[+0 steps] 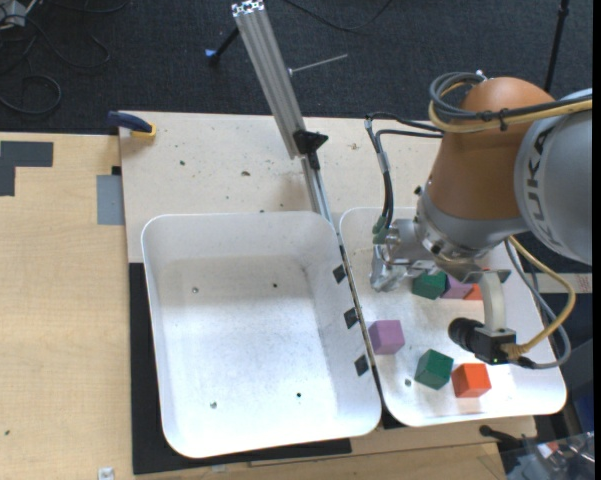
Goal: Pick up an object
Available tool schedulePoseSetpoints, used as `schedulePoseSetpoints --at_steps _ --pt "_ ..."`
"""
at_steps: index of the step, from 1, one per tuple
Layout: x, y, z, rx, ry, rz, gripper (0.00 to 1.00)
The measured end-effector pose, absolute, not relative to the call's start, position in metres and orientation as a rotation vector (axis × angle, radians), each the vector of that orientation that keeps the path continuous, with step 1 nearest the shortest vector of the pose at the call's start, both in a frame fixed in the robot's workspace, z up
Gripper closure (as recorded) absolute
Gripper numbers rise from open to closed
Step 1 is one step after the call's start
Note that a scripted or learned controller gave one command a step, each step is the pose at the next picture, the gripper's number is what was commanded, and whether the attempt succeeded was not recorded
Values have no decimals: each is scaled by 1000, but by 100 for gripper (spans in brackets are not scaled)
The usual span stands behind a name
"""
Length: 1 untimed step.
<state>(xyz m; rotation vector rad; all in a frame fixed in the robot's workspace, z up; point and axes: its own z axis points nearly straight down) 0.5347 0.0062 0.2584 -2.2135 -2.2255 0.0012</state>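
The grey arm with its orange band reaches into the right shallow white bin [540, 393], its metal two-finger gripper [385, 273] low near the bin's upper left; the view does not settle how its jaws stand. A light purple cube [386, 336] lies just below the gripper. A dark green cube [434, 368] and an orange cube [471, 379] sit side by side nearer the front. Another green block [429, 286] lies partly under the wrist. The left white bin [180, 268] sits alongside.

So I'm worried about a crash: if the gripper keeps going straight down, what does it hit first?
Probably the bare floor of the right bin: the gripper points down beside the green block, though depth is unclear.
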Motion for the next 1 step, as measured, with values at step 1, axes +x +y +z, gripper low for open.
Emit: schedulePoseSetpoints --at_steps 1 --pt "544 63 256 -2214 -2225 2 100"
